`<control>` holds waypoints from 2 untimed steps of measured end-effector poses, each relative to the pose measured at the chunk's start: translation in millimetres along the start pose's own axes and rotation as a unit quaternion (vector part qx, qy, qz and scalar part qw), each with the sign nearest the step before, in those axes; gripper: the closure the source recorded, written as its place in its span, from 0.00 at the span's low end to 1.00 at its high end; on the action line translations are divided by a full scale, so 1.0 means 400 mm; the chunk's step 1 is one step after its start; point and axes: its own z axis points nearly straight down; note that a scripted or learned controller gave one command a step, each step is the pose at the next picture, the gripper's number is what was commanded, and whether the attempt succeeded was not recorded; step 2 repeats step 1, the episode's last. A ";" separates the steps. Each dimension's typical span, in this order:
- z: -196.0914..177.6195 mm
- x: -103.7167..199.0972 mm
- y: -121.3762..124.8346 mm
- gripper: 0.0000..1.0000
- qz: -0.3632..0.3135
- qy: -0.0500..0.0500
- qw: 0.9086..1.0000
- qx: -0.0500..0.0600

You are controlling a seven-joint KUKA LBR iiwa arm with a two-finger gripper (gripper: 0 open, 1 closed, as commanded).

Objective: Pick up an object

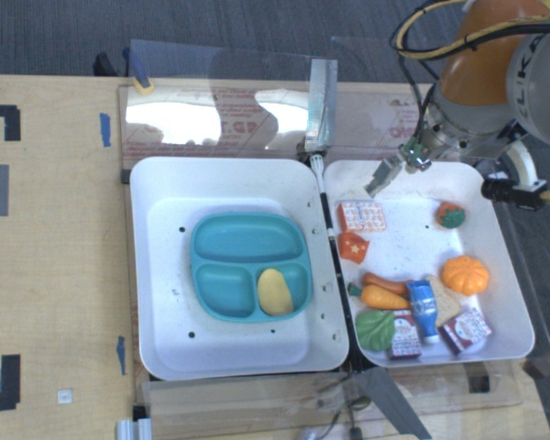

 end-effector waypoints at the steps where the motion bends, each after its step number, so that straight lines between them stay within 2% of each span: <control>1: 0.228 -0.048 -0.069 0.00 -0.017 -0.005 1.000 -0.006; 2: 0.228 -0.048 -0.069 0.00 -0.017 -0.005 1.000 -0.006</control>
